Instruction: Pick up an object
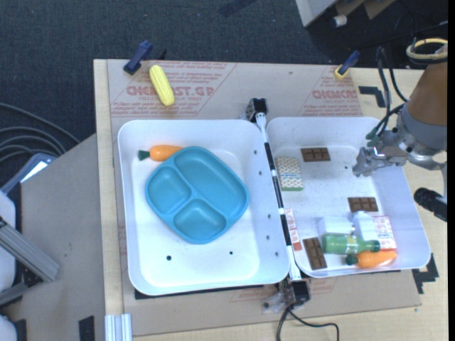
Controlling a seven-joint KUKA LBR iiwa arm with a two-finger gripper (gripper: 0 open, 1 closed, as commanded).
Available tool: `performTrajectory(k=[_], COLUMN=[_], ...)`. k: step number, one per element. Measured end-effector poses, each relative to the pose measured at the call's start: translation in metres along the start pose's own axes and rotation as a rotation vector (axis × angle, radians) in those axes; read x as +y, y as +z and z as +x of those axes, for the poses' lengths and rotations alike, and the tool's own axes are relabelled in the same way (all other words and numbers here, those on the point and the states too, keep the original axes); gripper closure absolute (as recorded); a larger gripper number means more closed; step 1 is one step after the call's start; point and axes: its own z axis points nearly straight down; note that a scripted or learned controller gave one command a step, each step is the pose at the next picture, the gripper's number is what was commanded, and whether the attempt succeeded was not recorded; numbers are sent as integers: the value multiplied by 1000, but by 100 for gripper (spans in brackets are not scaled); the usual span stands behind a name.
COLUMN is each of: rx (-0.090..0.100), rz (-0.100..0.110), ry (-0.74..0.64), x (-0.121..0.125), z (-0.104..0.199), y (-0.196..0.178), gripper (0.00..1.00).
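Seven small things to pick from, all in the right bin point(328, 190). At the far end, a far brown bar point(316, 155), lying flat. Just left of it and a bit nearer, a dotted pack point(289, 172) close to the left wall of that bin. On the right side, about halfway down, a right brown bar point(362, 204). At the near end, a little heap: a white box point(375, 227) with red marks, a green bottle point(348, 245) on its side touching the box, and an orange toy point(375, 259) tucked against the near side of the bottle. Left of the heap, a near brown bar point(313, 253), close to the near left corner.

Over the far right part of the same bin, the gripper point(362, 163), grey and shiny, at the end of the arm coming in from the right. Between the far brown bar and the right brown bar, apart from both. Nothing seen in its grasp. Cannot tell if open or shut.

In the left bin point(192, 270), a blue plate point(197, 194) with three parts, sitting in the middle. Beside its far left edge, a carrot point(160, 153), orange with a green tip.

Outside the bins, on the brown bench point(213, 91), a yellow corn point(161, 84) near the far left corner. Next to it, at the far edge, a blue clip point(137, 57)
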Motion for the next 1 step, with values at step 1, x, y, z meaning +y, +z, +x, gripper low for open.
performTrajectory(k=[1], rx=[0], rz=[1], ry=[1], x=[0], z=[0], y=[0], gripper=[0])
